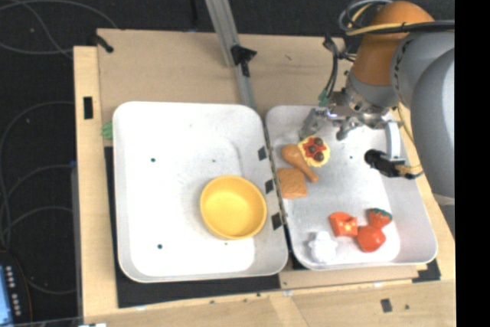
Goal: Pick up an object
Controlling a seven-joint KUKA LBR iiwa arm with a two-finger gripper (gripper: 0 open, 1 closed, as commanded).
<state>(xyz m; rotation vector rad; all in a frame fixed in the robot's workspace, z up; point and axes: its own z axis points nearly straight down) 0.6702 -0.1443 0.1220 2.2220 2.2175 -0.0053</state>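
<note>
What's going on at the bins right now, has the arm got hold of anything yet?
Nothing visibly held. The gripper hangs over the back of the right bin, just above a small yellow and red toy and a toy drumstick. A tan piece, red toy items and a white lump lie nearer the front. The left bin holds a yellow bowl.

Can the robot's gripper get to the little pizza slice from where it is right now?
Probably yes. The gripper hangs just above the pizza slice in the right bin, with nothing lying on top. The chicken leg touches its left side, so it might get bumped.
</note>
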